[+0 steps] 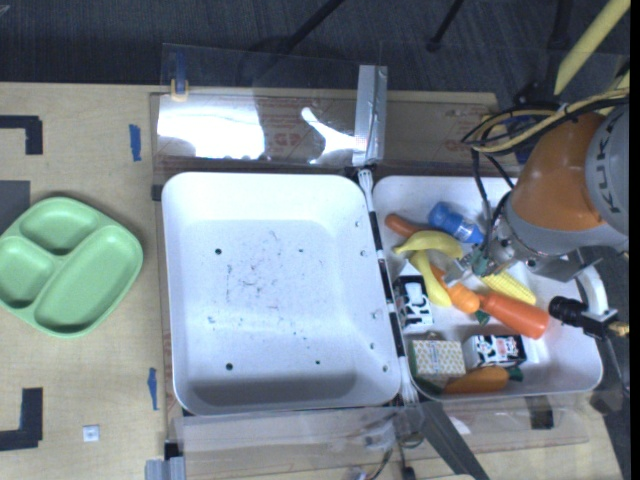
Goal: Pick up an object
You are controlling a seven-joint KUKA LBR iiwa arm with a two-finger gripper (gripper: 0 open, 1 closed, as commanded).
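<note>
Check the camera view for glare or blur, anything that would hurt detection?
Camera view: strong glare on the clear panel behind the left bin; that bin's white floor is bright but its scuffs still read. Right bin is evenly lit, with soft edges on the small items near the hand. The green tray is sharp.

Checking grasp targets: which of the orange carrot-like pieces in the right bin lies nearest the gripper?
The small orange carrot just below the gripper; the larger one lies farther right, another by the front wall.
</note>
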